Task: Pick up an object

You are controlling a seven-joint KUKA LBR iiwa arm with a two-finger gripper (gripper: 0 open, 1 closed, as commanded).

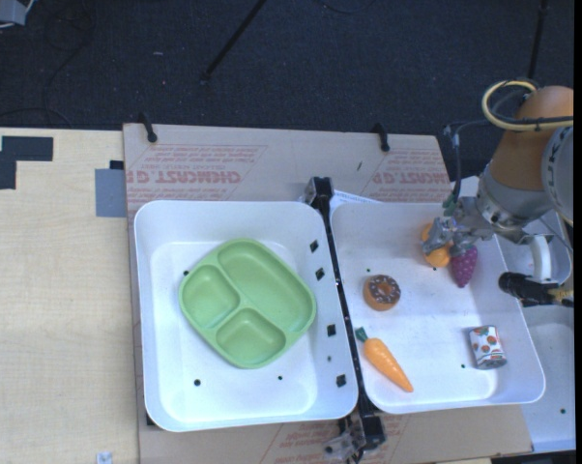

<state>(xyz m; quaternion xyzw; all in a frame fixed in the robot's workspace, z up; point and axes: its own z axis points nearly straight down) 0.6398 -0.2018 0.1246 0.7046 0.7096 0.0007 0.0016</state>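
Hovering over the grapes (463, 265) beside the donut (381, 292); my gripper's (444, 243) opening unreadable. Light, knobbly, probably slippery; pinch mid-cluster.

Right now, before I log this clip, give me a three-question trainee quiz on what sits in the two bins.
1. True or false: the green divided plate lies in the left bin.
2. Which item lies closest to the gripper? A) carrot B) purple grapes C) small can
3. Fill in: the donut lies in the ____ bin.

Key: 1 true; 2 B; 3 right.
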